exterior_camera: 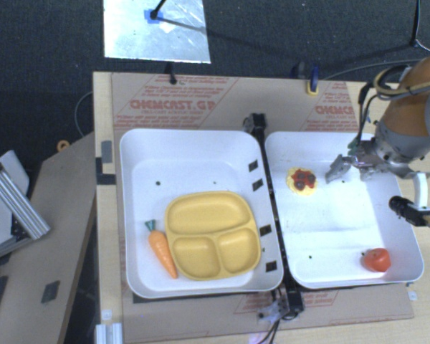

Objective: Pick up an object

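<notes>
My end effector (342, 168) hangs over the far part of the right bin (344, 274), its fingers spread narrowly with nothing between them. The nearest thing to take is the small yellow and red toy (302, 180), which lies just beside my fingertips, toward the divider between the bins and slightly nearer the camera. It is roundish, so no long axis matters. The tomato (375, 259) sits well apart, behind me toward the near corner.
</notes>
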`<state>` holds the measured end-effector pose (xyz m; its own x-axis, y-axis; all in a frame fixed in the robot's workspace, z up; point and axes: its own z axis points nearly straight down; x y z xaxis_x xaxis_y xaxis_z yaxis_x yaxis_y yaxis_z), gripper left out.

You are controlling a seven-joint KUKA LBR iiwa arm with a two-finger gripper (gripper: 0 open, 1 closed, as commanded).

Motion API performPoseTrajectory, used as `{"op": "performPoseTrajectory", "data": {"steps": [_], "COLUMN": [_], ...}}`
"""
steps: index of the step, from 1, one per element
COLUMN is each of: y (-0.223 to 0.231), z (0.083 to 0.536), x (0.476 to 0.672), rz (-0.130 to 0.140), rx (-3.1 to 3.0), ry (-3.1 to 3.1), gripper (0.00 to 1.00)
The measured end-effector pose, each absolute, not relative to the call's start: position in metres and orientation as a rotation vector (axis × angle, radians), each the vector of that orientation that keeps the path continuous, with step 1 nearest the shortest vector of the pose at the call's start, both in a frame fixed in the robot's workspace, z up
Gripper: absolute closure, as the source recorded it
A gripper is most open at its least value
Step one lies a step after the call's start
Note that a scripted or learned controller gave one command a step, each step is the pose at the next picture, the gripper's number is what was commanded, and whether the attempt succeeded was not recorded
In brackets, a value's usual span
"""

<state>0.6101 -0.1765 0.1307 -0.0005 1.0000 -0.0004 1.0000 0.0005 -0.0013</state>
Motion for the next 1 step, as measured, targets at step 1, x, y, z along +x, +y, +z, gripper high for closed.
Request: {"op": "performPoseTrajectory", "data": {"steps": [1], "y": [-0.1762], "z": [0.0825], "x": [0.6104], "rz": [0.001], "rx": [-2.22], "ry": [-2.222], "gripper": [0.0]}}
